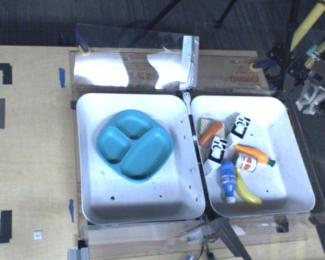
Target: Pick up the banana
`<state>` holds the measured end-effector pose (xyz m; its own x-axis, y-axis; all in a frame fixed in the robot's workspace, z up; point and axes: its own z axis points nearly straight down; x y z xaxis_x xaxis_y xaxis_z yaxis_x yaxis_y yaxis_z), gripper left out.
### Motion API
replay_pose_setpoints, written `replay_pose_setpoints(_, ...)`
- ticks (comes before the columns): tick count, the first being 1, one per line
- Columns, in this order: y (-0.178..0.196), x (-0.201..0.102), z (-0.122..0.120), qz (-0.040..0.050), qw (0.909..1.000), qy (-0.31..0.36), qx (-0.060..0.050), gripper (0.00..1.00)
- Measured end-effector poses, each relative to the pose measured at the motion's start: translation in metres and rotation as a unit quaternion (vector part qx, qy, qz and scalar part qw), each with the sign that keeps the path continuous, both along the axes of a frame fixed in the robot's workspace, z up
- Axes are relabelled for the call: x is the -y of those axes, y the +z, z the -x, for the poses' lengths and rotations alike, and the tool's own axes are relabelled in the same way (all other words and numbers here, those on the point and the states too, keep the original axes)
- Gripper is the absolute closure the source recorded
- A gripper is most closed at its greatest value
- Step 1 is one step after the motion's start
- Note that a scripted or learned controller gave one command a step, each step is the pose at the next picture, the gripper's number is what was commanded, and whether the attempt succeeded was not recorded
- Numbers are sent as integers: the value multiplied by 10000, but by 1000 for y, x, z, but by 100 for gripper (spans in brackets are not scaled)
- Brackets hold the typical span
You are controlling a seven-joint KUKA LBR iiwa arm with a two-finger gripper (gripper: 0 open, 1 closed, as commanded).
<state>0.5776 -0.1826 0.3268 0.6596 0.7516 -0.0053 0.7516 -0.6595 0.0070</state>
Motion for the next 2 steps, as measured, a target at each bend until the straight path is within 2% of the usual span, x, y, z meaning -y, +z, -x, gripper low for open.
replay_pose_setpoints(1,-1,0,0,0,10000,0,-5,0)
replay_pose_setpoints(2,10,0,-1,10,10000,9,2,100)
